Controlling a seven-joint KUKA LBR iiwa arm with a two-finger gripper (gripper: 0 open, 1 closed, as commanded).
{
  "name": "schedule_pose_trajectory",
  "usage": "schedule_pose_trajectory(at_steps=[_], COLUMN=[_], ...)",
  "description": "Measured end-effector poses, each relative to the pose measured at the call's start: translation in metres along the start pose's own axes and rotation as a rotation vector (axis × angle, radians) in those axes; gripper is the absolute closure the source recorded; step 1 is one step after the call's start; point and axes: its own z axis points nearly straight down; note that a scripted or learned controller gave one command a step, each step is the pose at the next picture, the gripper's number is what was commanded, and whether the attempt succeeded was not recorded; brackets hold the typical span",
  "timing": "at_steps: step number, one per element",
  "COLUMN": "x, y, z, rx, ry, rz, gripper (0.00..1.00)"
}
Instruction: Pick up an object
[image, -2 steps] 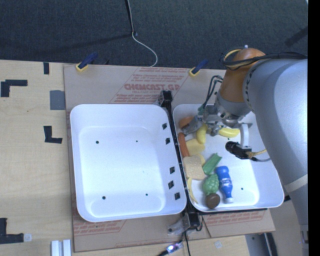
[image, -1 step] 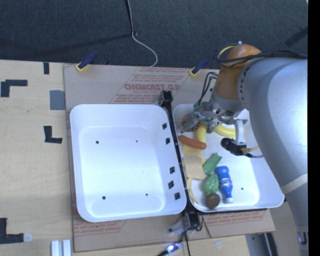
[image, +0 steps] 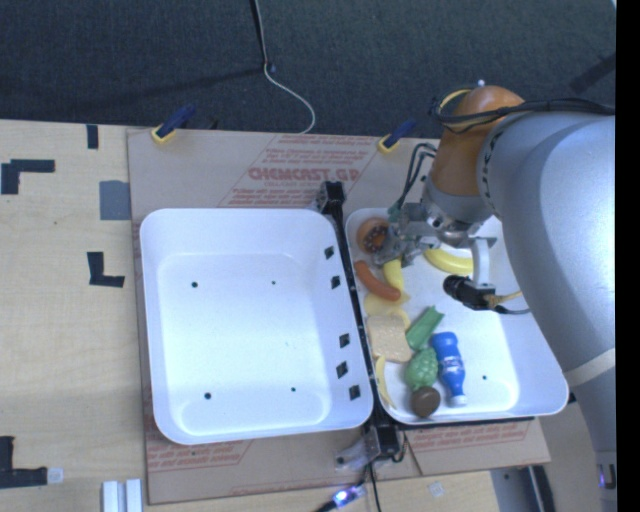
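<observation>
- End effector (image: 405, 243) sits low in the right bin (image: 520, 385); grip state cannot be determined.
- Banana (image: 447, 261) lies just right, long axis left-right.

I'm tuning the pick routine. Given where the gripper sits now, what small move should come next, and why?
Probably a short, straight descent. The gripper hangs over the far end of the right bin, above the yellow banana and the red piece, with nothing seen held. Going lower there gives it something to close on.
</observation>
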Motion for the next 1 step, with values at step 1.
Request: schedule_pose_trajectory(at_steps=[1], x=[0.0800], y=[-0.0128], z=[-0.0995], rx=[-0.022], ry=[0.005], rz=[-0.008], gripper=[1.00])
